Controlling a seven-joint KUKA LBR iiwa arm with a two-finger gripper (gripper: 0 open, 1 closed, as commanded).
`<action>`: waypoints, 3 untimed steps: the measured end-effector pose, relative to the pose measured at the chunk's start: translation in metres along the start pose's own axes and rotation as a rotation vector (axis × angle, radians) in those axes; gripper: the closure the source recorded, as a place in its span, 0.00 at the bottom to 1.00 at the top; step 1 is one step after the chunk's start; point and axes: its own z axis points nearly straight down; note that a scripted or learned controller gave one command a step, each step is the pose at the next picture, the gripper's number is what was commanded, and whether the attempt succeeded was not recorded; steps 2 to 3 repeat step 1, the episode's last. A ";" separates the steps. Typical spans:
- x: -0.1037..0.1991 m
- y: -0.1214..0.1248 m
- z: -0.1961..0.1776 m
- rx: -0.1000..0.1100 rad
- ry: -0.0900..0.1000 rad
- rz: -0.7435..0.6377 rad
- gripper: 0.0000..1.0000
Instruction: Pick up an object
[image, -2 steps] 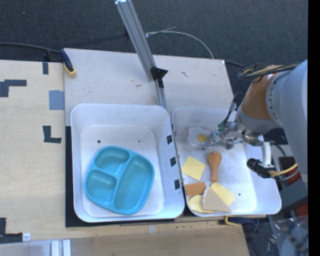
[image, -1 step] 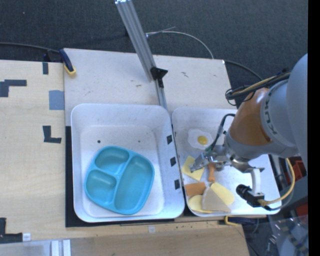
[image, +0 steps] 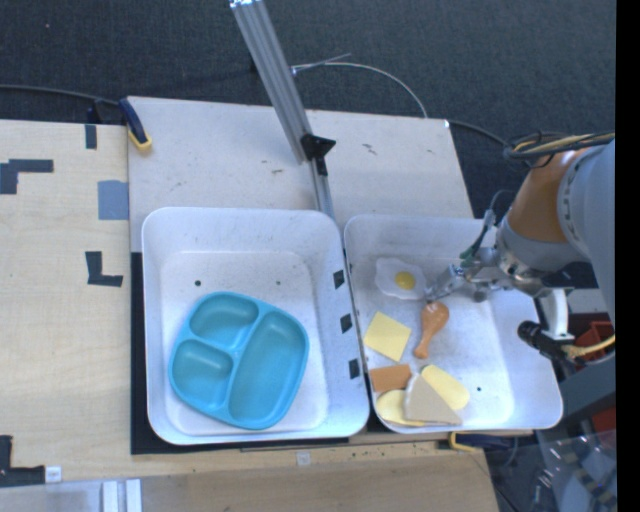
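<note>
Where arm crosses bin (image: 520, 400), hand (image: 440, 290) blurred above drumstick (image: 431, 325).

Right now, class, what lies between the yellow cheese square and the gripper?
In the camera view, the toy chicken drumstick lies between the yellow cheese square and the gripper, inside the right bin.

Overhead slant (fixed) over both bins (image: 150, 300)
</note>
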 end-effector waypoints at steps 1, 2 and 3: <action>0.056 -0.041 0.000 0.002 0.004 -0.005 0.00; 0.056 -0.041 0.000 0.002 0.004 -0.005 0.00; 0.056 -0.041 0.000 0.002 0.004 -0.005 0.00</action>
